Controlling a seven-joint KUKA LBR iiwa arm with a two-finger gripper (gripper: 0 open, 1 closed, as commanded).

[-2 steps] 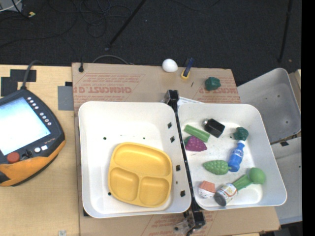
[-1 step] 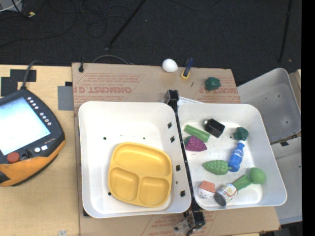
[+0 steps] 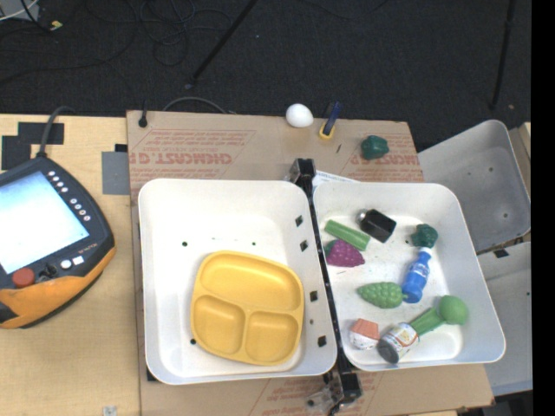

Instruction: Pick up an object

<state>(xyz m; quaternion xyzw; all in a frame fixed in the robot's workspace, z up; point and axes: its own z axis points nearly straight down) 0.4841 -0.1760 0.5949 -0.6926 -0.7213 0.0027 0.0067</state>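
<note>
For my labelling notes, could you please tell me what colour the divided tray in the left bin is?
Yellow; the divided tray shows best in the camera view.

Robot kit in frame: control pendant [image 3: 48, 241] lying on the surface [image 3: 87, 354]. Dark grey casing, orange underside, lit white screen, column of small round buttons beside it, red button bottom-left.

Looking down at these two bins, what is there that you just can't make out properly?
- Can, camera view: label too small and blurred to read.
- Cardboard, camera view: red print upside down and blurred.
- Handheld screen, camera view: cut off by the left edge, display washed out.
- Small clamp below the bins: cut off by the bottom edge.
</note>
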